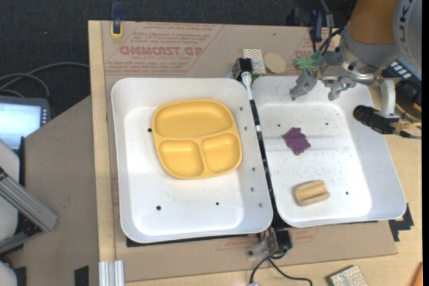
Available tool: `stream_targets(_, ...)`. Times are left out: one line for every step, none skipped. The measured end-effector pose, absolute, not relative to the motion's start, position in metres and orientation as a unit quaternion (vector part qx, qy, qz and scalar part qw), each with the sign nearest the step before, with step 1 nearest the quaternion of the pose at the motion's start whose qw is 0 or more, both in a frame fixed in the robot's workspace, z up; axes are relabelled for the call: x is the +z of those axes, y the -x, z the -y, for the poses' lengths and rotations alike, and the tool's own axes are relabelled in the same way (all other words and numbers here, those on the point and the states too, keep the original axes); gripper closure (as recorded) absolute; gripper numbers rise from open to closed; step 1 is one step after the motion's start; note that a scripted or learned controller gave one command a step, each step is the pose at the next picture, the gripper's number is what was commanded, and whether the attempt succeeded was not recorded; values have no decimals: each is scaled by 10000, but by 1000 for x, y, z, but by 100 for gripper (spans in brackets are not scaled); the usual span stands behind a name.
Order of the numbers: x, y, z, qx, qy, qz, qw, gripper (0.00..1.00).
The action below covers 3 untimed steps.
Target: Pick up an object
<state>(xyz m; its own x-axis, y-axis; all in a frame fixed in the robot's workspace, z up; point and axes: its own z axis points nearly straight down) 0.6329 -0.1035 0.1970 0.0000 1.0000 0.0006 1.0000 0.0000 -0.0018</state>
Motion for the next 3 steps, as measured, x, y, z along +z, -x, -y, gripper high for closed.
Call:
stream_targets(79, -613, 116, 17, 7079, 7063, 27, 0)
stream_targets(84, -563, 93, 14, 7075, 7067, 35, 0)
stream_targets(95, -566, 95, -4, 7079, 7063, -2, 100)
